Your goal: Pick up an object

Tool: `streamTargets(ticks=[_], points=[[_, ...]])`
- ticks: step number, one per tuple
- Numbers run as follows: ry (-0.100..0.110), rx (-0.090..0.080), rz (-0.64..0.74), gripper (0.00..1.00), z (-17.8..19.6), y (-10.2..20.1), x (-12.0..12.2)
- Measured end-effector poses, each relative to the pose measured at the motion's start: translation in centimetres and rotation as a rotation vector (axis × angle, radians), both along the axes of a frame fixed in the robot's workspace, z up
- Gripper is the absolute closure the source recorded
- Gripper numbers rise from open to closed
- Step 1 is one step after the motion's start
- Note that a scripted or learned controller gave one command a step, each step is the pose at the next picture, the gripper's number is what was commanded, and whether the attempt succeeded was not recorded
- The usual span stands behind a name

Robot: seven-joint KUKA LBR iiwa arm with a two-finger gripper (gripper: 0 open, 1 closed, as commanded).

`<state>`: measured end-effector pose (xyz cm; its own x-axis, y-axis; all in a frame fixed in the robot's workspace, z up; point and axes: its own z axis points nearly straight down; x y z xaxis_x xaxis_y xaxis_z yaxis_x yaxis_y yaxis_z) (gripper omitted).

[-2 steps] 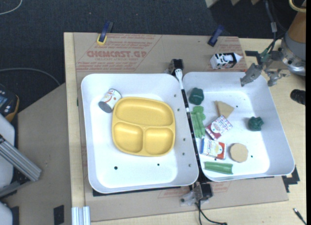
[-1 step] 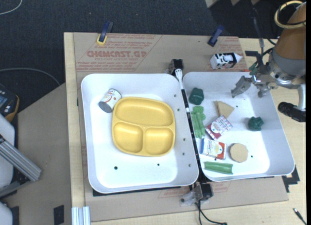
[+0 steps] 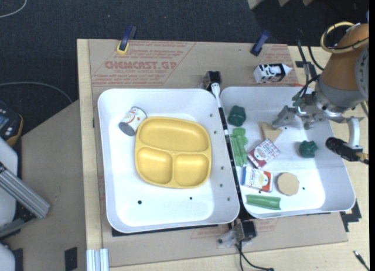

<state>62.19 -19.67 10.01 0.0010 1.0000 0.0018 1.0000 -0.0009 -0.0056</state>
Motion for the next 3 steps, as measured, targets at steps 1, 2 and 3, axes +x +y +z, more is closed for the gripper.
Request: streamTargets(ticks=[1, 2, 3], points=[[-0.009, 0.0, 0.002, 0.0, -0.9, 0.1, 0.3], [-0.019, -0.005, 0.003, 1.0, 0.2, 0.0, 0.5], [-0.015, -0.005, 0.002, 1.0, 6.7, 0.2, 0.7]])
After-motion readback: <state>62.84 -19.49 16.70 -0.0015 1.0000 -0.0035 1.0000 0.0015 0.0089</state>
